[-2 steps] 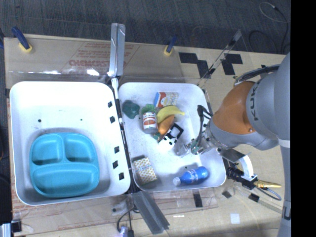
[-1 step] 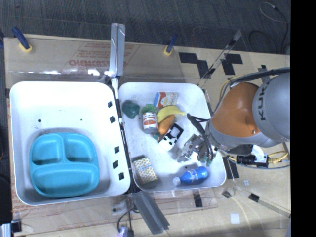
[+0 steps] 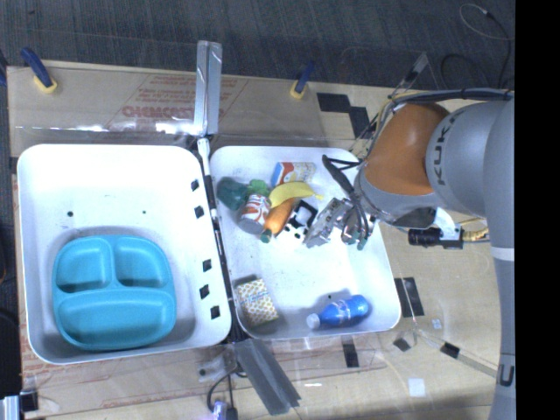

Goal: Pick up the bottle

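Tool over right bin; bottle lies free at the bin's 5 o'clock corner.

The tool (image 3: 325, 224) hangs above the middle of the right bin (image 3: 376, 269), just beside the object cluster at its 9–10 o'clock: banana (image 3: 290, 192), orange carrot-like piece (image 3: 276, 218), green toy (image 3: 234, 192), small can (image 3: 254, 209), carton (image 3: 293, 172). Finger spacing cannot be told from this slant; nothing visible between them. Blue bottle (image 3: 343, 311) rests on its side, white cap toward 9 o'clock, well apart from the tool. Patterned block (image 3: 256, 300) at the 7 o'clock corner. Left bin (image 3: 35, 234) holds a blue divided tray (image 3: 114, 289).
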`<state>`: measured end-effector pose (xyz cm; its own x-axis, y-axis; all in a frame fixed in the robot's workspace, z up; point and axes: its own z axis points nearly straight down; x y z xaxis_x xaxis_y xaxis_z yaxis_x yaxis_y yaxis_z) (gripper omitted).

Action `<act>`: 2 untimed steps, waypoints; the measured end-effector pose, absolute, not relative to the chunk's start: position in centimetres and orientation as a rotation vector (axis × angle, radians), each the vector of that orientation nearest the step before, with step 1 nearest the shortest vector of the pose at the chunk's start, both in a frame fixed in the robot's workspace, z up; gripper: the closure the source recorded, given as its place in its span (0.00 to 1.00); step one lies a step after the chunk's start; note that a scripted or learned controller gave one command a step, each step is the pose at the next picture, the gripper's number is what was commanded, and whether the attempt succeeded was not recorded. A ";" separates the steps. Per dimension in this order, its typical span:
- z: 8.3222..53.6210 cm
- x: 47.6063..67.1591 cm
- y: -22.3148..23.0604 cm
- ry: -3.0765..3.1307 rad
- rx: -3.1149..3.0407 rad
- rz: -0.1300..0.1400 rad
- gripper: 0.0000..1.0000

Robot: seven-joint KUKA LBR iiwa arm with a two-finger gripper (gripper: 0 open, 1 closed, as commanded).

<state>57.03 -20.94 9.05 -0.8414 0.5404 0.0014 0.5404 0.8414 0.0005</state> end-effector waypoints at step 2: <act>9.1 56.3 -21.0 -3.087 -0.584 -0.001 1.00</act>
